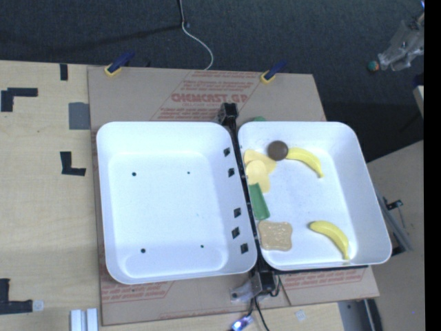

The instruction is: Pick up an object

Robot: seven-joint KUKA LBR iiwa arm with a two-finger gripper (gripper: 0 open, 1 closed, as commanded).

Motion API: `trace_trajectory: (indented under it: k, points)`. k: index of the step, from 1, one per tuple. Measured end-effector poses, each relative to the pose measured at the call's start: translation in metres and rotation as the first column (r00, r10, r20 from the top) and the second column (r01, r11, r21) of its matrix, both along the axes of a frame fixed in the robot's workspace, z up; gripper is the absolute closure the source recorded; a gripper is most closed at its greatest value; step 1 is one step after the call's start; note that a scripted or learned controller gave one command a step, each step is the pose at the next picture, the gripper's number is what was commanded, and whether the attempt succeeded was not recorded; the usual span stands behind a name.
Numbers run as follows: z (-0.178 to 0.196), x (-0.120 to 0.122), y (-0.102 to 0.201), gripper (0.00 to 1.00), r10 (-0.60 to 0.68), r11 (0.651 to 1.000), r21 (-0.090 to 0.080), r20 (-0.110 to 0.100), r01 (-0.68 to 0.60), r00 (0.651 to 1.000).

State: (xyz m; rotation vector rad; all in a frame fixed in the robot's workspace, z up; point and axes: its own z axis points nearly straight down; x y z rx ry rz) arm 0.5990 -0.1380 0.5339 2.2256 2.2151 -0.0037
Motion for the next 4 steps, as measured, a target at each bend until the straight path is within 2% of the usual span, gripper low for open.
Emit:
trace_trajectory:
  k: [1,2,3,4]
  points:
    - [0.0,0.048,-0.029,1.0,0.004,1.0,-0.001,0.002,-0.004,1.0]
    - [0.0,0.07,-0.064,1.0,0.003,1.0,0.0,0.0,-0.003,1.0]
    - [0.001,0.069,-0.087,1.0,0.003,1.0,0.0,0.001,-0.003,1.0]
    - [0.001,0.07,-0.085,1.0,0.006,1.0,0.001,0.0,-0.006,1.0]
